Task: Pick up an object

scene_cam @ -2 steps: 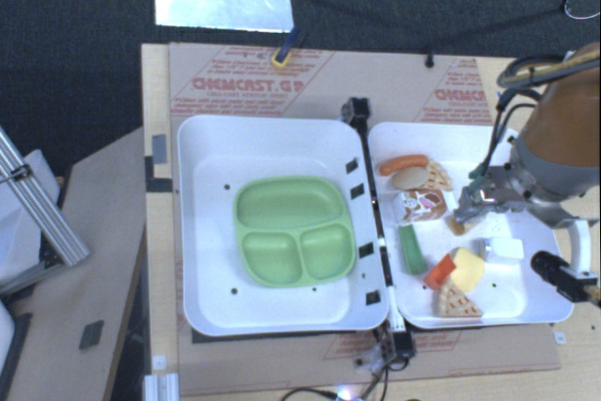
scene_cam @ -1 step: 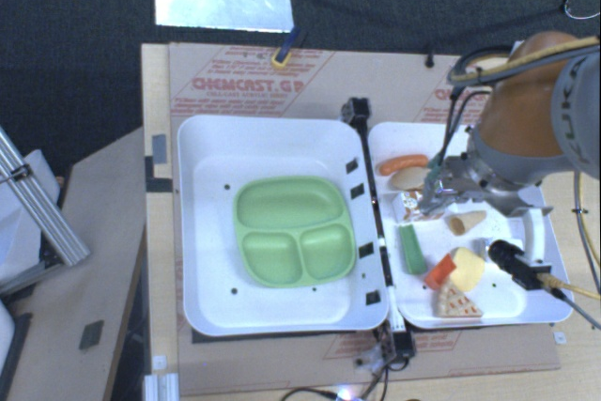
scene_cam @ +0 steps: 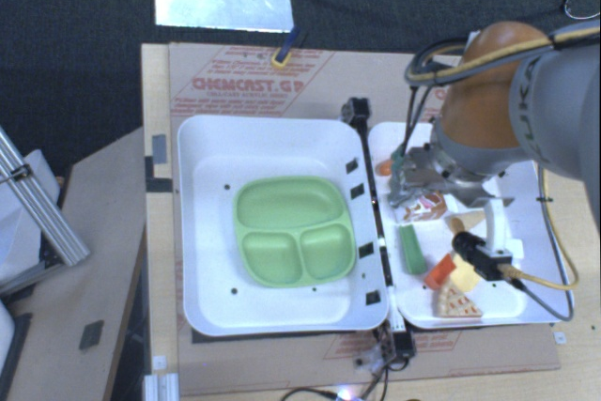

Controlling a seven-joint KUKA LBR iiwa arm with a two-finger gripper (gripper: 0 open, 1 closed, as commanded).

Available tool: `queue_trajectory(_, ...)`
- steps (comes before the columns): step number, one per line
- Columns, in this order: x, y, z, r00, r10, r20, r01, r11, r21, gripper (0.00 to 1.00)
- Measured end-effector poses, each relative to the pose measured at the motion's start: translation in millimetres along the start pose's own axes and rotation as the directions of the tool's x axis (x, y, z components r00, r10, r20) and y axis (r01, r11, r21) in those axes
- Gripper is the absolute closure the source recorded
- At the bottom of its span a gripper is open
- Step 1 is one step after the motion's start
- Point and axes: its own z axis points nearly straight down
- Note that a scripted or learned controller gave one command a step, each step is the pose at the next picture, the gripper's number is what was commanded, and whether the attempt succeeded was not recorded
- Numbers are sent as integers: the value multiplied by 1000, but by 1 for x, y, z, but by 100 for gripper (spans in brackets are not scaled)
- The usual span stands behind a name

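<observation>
Nearest the camera, along the bottom edge, a cardboard sheet lies under two white bins on the surface. Going left to right: the left bin holds a green tray with three compartments, lying flat near the bin's middle. Black clips run down the seam where the two bins meet.

Just right of that seam, in the right bin, a green block lies lengthwise near the left wall. Beside it to the right sit an orange piece and a yellow chunk, touching or nearly so, with a waffle-patterned wedge just below them by the bin's near rim. A small orange bit lies up by the left wall.

Over the upper part of this bin the gripper hangs low above a red-and-white item, which is partly hidden by it. Whether the gripper is wide or narrow I cannot tell, and nothing is visibly held. The grey arm with its orange band comes in from the right.
</observation>
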Motion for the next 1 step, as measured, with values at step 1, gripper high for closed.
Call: queue_trajectory(1,35,14,-21,1000,1,0,-1,1000,-1,100)
